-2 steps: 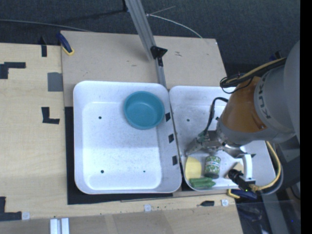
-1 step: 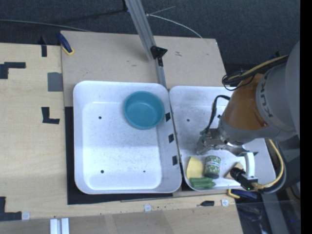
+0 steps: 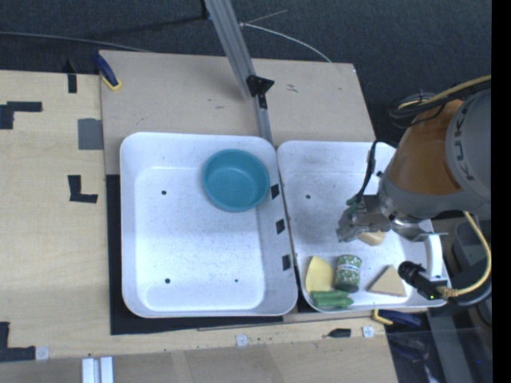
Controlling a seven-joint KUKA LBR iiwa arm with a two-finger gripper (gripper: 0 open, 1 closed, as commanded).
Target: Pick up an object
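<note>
Grey pincer (image 3: 357, 223) blurred, tan object (image 3: 372, 236) partly hidden beneath

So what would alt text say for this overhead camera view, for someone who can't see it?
A grey and orange robot arm lowers its gripper into the right white bin, above a yellow wedge, a small green can and a tan wedge. The left bin holds a blue bowl.

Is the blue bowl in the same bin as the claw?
No. The blue bowl sits in the left bin, while the claw is over the right bin.
</note>
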